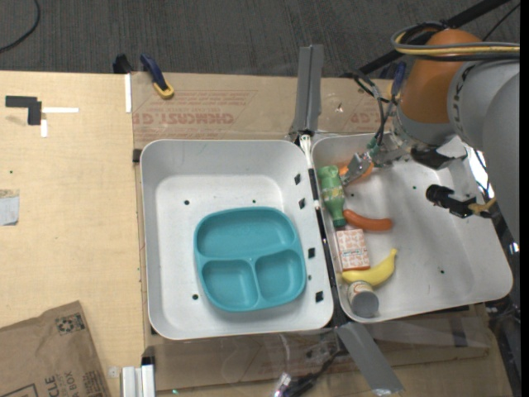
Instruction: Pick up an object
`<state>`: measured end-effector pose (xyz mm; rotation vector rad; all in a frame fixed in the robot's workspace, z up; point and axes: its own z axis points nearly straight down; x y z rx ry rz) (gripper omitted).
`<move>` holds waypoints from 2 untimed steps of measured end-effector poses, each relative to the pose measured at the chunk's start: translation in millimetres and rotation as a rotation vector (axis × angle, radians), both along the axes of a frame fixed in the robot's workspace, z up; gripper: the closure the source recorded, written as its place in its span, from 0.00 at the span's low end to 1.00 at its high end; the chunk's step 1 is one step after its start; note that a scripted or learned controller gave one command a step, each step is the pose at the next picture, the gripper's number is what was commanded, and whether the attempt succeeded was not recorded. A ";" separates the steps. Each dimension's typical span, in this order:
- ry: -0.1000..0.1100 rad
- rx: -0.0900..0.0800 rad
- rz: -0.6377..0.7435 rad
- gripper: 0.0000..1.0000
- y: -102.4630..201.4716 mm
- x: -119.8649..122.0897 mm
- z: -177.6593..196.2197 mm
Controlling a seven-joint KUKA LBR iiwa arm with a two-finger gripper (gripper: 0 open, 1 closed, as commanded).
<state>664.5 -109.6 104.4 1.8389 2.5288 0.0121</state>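
Left bin (157,222) holds teal tray (250,257); right bin (463,271) holds banana (376,270), sausage (368,220); fingers (360,168) state unclear

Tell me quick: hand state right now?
Hand: cannot be told; it sits low in the right bin by the green bottle.

The grey arm (488,98) is seen entering from the right, its orange band (434,85) uppermost near the top edge. The wrist is angled down and to the left. The gripper (360,169) is carried low at the arm's left end, its metal tip pointed down-left. Cables are looped over the orange band and trailed along the wrist.
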 end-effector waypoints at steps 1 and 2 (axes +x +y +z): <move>0.000 0.000 0.000 0.00 0.0 0.0 0.0; -0.001 -0.006 0.006 0.00 2.9 -0.4 0.0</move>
